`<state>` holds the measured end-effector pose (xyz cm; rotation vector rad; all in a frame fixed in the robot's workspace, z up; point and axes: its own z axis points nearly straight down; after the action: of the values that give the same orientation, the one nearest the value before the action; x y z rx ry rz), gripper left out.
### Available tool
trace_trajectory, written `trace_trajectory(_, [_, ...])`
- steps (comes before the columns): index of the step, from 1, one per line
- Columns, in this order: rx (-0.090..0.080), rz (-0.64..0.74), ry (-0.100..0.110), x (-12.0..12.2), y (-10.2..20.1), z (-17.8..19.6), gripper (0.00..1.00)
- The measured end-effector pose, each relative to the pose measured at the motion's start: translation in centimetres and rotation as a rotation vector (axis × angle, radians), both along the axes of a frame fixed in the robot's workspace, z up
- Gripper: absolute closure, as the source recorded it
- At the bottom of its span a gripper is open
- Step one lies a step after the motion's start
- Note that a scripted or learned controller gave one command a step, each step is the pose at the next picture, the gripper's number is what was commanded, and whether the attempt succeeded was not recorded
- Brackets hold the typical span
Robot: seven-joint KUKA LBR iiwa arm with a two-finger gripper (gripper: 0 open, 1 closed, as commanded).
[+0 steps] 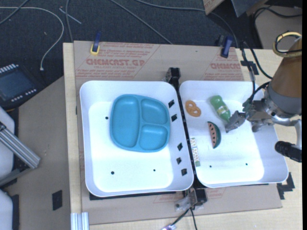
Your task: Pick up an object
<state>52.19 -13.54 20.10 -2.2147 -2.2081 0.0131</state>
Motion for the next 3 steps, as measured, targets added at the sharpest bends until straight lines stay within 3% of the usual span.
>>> trace_trajectory(1, [-0.002,0.004,-0.014,0.3,0.0,0.7,0.0])
trace_trajectory(3, [-0.001,0.003,-0.009,-0.1,0.6,-11.8,0.0])
